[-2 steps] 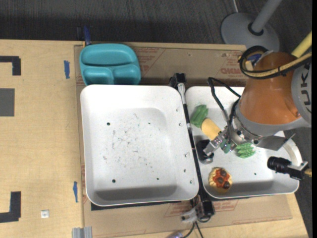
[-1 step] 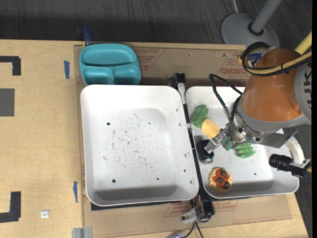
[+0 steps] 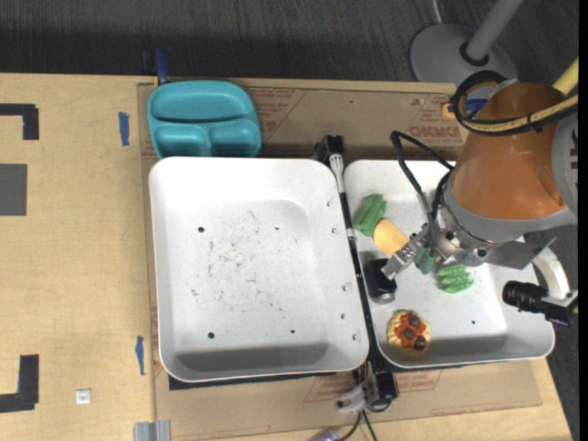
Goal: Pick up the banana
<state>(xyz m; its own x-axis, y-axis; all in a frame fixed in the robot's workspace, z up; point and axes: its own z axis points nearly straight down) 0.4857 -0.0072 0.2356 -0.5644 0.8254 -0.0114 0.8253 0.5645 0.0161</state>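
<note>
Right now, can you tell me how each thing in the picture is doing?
Banana: lying in the right bin, beside the gripper, not lifted.
Gripper: low over the right bin, near the banana.
Green toy: lying by the banana.
Second green toy: lying under the arm.
Round pastry toy: lying near the front.
Left bin: sitting flat.
Teal tray: sitting behind the bins.

Around the banana: hemmed in closely. Just above-left, a green leafy piece; just below, the gripper; right, a second green piece and the arm's bulk. Farther below, a pizza slice. Open floor only leftward, across the divider, in the left bin.
</note>
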